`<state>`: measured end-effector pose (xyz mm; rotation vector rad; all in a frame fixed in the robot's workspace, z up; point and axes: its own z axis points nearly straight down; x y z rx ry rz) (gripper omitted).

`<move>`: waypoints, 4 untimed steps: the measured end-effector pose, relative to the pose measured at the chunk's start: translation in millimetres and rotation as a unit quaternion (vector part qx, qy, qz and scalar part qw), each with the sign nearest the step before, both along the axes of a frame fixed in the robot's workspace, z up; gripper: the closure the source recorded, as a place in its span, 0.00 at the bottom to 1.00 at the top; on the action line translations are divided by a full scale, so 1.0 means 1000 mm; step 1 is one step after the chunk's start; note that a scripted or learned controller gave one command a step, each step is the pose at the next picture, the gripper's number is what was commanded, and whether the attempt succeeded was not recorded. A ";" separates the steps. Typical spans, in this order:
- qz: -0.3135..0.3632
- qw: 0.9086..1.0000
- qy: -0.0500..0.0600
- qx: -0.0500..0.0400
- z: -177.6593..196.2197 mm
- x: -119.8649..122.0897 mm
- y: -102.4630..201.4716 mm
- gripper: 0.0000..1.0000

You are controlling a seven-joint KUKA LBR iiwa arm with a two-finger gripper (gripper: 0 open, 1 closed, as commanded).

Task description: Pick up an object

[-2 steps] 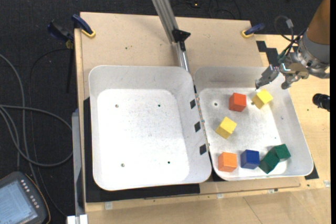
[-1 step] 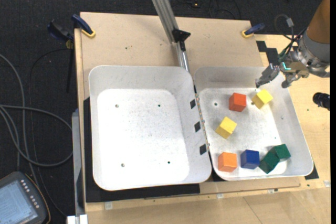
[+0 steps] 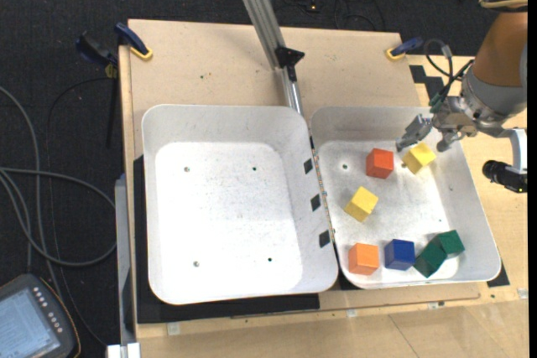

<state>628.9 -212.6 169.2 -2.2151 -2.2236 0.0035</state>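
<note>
The jaws hang spread apart near the right bin's far rim, just above a yellow cube, gripping nothing; an orange-red cube lies just beside.

High fixed overhead view — slanted down, bins.

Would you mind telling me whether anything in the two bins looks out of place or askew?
Nothing looks spilled or damaged. All the blocks sit inside the right bin. The green blocks crowd its near corner, one leaning against the other, and a yellow block sits tilted right below the gripper.
</note>
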 end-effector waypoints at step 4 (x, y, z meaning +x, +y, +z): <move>-0.001 1.000 -0.006 -0.002 0.029 0.011 -0.002 1.00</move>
